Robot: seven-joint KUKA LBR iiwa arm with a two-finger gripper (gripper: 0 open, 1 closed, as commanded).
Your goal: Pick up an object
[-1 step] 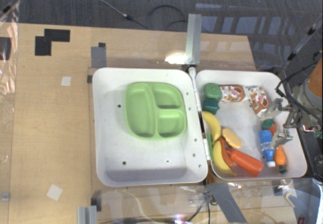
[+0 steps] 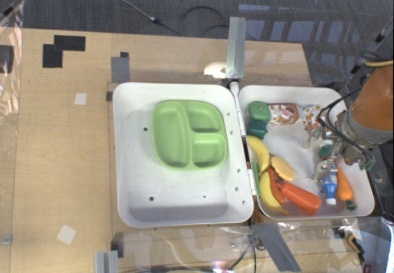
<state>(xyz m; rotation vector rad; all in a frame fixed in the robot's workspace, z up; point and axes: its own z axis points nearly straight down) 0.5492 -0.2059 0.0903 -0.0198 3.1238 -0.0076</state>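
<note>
The right bin (image 2: pixel 289 94) holds several toy items. Along its left side lie a green block (image 2: pixel 257 119) and two yellow bananas (image 2: pixel 261 154), with a round bun (image 2: pixel 283 169) beside them. An orange-red bottle (image 2: pixel 300 197) lies near the front wall. A small blue-and-white bottle (image 2: pixel 329 187) and an orange carrot (image 2: pixel 345 187) lie at the front right. Two printed packets (image 2: pixel 284 114) rest at the back. My gripper (image 2: pixel 327 156) is lowered into the right side of this bin, just above the blue-and-white bottle. The wrist hides what is under it.
The left bin (image 2: pixel 132 204) carries a green divided plate (image 2: pixel 188 134). A metal post (image 2: pixel 236 47) stands behind the seam between the bins. Cables (image 2: pixel 335 115) hang around the wrist over the right bin's far corner.
</note>
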